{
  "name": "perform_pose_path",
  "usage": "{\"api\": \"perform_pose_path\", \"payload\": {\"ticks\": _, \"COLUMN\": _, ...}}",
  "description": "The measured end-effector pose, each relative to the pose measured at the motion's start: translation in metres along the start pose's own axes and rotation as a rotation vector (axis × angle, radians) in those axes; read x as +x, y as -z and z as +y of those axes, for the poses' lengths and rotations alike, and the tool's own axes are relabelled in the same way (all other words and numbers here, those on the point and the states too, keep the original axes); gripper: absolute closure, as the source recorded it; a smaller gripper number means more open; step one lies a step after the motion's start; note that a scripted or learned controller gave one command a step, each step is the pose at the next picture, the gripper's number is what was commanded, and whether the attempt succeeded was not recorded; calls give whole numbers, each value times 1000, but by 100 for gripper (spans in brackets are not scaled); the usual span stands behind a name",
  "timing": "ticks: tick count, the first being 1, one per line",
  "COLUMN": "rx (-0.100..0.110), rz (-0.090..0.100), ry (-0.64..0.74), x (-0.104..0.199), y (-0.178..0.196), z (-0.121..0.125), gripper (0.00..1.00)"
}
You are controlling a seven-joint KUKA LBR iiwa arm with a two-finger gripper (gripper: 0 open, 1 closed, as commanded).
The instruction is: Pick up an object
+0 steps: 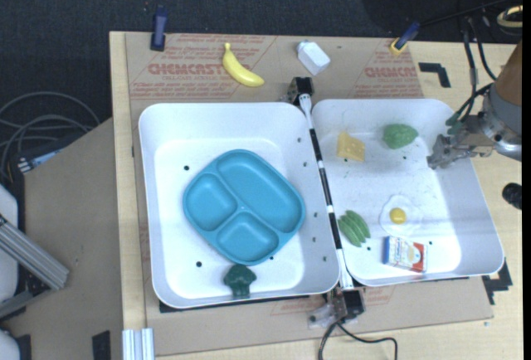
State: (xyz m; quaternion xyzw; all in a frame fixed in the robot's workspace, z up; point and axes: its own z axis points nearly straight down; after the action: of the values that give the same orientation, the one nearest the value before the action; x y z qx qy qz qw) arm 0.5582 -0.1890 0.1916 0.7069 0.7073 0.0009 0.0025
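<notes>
The right bin (pixel 465 192) holds a yellow cheese wedge (pixel 350 148), a round green leafy piece (pixel 400 135), a green ridged pod (pixel 354 227), a fried egg (pixel 397 215) and a small red and white carton (pixel 405 254). My gripper (pixel 446 153) hangs at the right bin's right side, roughly 50 pixels right of the leafy piece and a little lower. Nothing shows in its grasp. In the left bin (pixel 166 134) lie a blue divided plate (pixel 242 205) and a dark green broccoli piece (pixel 240 279).
Outside the bins, on the cardboard behind them, lie a yellow banana (pixel 241 68) and a white block (pixel 314 57). A blue clip (pixel 158 29) stands at the far left corner. The rim between the bins (pixel 319 176) carries black clamps. Cables hang at the right.
</notes>
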Motion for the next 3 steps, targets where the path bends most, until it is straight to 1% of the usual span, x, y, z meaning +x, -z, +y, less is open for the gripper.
{"api": "perform_pose_path", "payload": {"ticks": 1, "rx": 4, "rz": 2, "ry": 1, "x": 1, "y": -2, "z": -1, "gripper": 0}}
{"api": "perform_pose_path", "payload": {"ticks": 2, "rx": 7, "rz": 3, "ry": 0, "x": 36, "y": -105, "z": -29, "gripper": 0}}
{"api": "perform_pose_path", "payload": {"ticks": 3, "rx": 3, "rz": 3, "ry": 1, "x": 80, "y": -107, "z": 23, "gripper": 0}}
